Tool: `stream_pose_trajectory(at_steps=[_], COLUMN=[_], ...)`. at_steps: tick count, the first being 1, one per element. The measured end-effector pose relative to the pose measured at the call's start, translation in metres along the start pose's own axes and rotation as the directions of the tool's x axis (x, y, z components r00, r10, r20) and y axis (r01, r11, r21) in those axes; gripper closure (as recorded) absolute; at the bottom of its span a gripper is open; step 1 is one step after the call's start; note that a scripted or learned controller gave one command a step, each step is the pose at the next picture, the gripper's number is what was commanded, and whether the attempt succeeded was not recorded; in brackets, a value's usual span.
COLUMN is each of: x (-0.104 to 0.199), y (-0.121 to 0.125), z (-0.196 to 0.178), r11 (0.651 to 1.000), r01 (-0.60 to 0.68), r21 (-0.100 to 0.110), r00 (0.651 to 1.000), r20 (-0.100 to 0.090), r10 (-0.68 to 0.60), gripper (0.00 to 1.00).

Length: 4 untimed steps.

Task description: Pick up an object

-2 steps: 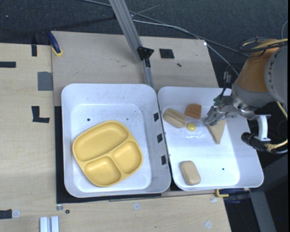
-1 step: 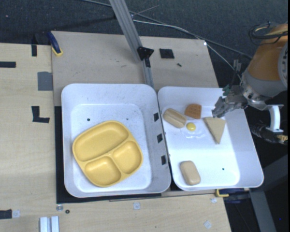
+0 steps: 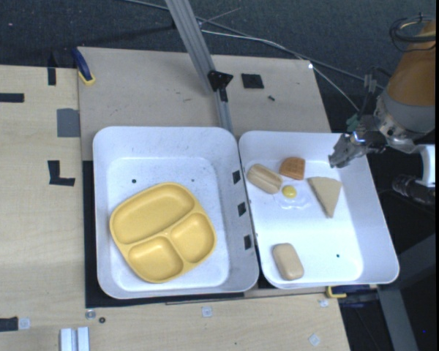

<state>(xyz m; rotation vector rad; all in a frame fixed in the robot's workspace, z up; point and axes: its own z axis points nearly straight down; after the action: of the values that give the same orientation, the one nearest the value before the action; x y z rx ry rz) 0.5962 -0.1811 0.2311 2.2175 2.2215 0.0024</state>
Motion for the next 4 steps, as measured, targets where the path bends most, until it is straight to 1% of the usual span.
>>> stream_pose_trajectory(at_steps=[1,2,3,4], x=[0.0,0.056,0.109,0.156], y=[0.001,-0.014,-0.02,-0.032], z=[-0.032,-0.034,-0.036,-0.035], r11=[1.0,1.0,1.0,1.0], r01=[0.0,0.003,0.003,0.003], r21=[0.001,0.005,0.004,0.006], r00=[1.0,1.0,1.0,1.0], r20=[0.0,-0.002,-0.002,-0.001], r10=[0.0,-0.003,-0.003,-0.003], gripper=[1.0,1.0,1.0,1.0])
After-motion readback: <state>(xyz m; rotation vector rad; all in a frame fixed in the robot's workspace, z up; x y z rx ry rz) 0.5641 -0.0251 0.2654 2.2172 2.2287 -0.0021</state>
